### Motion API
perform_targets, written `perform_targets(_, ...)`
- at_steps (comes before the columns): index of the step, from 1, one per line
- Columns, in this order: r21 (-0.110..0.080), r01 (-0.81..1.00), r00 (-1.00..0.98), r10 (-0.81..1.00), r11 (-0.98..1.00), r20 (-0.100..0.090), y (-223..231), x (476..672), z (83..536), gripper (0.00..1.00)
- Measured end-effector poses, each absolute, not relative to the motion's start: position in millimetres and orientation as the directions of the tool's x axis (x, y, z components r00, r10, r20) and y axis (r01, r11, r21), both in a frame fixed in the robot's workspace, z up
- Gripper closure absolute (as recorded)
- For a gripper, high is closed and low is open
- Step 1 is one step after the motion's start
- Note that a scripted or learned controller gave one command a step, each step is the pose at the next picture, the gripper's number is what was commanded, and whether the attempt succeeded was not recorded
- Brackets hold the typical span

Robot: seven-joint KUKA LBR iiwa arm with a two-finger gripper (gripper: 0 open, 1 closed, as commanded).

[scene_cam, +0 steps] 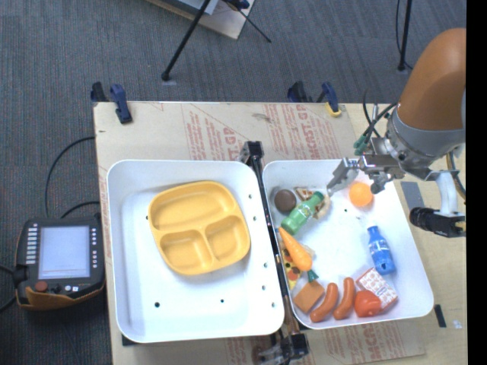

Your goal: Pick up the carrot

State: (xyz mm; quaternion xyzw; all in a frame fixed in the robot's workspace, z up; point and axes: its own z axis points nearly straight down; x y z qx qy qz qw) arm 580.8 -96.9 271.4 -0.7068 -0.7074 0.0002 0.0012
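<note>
My pincer (358, 175) hangs over the far edge of the right bin (423, 280), fingers spread wide, holding nothing. The carrot (296, 250) lies by that bin's left wall, well apart from it, just nearer than the green bottle (302, 212).

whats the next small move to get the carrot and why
Probably swing the pincer toward the near-left part of the right bin, stopping above the carrot. The pincer hangs over the bin's far edge, beside the orange ball, well away from the carrot. The carrot lies by the bin's left wall, just below the green bottle, so a careful approach from above seems wise.
</note>
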Motion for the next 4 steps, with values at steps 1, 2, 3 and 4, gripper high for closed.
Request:
perform_targets(1, -0.017, 0.984, -0.178, 0.984, 0.178, 0.008, -78, 545.3, 138, 0.00)
perform_targets(2, -0.011, 0.985, -0.174, 0.985, 0.174, 0.006, -90, 483.3, 84, 0.00)
perform_targets(3, -0.009, 0.987, -0.160, 0.987, 0.160, 0.007, -92, 484.2, 94, 1.00)
perform_targets(4, 0.002, 0.993, -0.114, 0.993, 0.114, 0.006, 8, 477.2, 189, 1.00)
